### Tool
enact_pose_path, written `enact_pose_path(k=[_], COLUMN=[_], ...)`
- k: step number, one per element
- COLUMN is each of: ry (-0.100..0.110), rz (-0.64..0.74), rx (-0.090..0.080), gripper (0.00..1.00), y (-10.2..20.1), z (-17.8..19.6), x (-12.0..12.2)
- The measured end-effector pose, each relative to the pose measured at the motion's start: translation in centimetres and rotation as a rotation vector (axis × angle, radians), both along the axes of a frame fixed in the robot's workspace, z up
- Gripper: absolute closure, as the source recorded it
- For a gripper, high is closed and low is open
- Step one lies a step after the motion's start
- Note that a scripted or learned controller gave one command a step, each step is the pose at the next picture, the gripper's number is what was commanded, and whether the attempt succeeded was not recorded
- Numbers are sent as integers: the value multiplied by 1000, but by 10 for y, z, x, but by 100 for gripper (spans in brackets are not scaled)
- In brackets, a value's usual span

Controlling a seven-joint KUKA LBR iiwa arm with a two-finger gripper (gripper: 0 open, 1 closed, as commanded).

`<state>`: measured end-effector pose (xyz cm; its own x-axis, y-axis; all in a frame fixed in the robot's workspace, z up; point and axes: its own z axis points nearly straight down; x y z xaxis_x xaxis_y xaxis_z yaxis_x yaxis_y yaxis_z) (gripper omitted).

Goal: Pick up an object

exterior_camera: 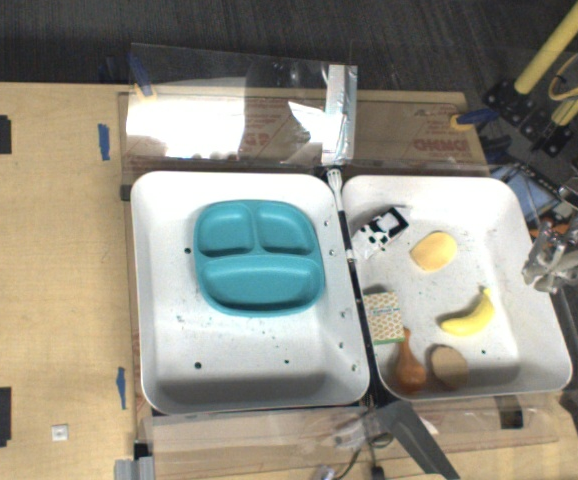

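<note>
The gripper [557,260] hangs at the right bin's [499,200] right rim, too blurred to judge its opening, well apart from the banana [469,316] lying inside the bin.

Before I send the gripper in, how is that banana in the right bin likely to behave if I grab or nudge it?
The banana looks smooth and glossy, so it may slip between narrow fingers. Its curved shape suggests it would pivot or spin rather than roll if pushed. It lies apart from the yellow disc, leaving room to approach.
</note>
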<state>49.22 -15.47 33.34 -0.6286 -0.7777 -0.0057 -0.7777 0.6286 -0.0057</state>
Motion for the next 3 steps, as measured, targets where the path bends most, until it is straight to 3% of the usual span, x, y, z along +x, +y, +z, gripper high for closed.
enact_pose_path(k=[1, 2, 3], ry=[6, 2, 2], rz=[621, 1177, 1178], rx=[0, -4, -4], gripper=[100, 100, 0], y=[-27, -24, -24], z=[-53, -4, -4], x=[15, 20, 19])
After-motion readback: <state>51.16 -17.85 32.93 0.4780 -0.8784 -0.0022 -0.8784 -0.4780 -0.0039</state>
